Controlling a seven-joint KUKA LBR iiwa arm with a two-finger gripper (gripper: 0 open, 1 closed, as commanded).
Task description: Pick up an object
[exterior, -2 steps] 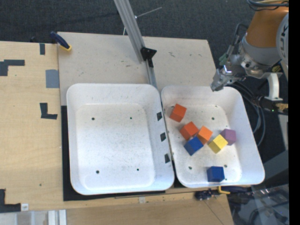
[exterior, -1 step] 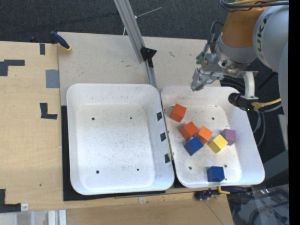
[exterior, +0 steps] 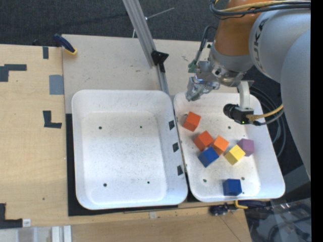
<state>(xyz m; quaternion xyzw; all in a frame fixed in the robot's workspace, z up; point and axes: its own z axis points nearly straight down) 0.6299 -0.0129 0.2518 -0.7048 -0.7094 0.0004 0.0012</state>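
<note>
The counter (exterior: pixel 30 135) carries two shallow white bins side by side so the arm (exterior: pixel 272 29), reaching in from 3 o'clock, can take a block from one and have a bare place beside it; the left bin (exterior: pixel 81 105) holds nothing that shows, while the right bin (exterior: pixel 267 185) holds all the blocks, gathered loosely toward its middle, which leaves them within easy reach from above. The only writing readable is part of the maker's lettering on the grey arm casing near 2 o'clock, cut off by the orange band, so it cannot be read whole. The gripper (exterior: pixel 194 93) hangs over the 12 o'clock end of the right bin, above the rim, and nothing shows between its fingers; whether they are spread or closed I cannot tell. Just at its 6 o'clock lies an orange cube (exterior: pixel 191 121), apart from the rest, likely the easiest pick. Farther toward 5 o'clock a second orange cube (exterior: pixel 204 139), a lighter orange cube (exterior: pixel 220 144), a blue cube (exterior: pixel 208 156) and a yellow cube (exterior: pixel 233 154) crowd together, touching or nearly so, with a purple cube (exterior: pixel 247 146) just beside the yellow one and a darker blue cube (exterior: pixel 232 186) alone at the 6 o'clock end
</note>
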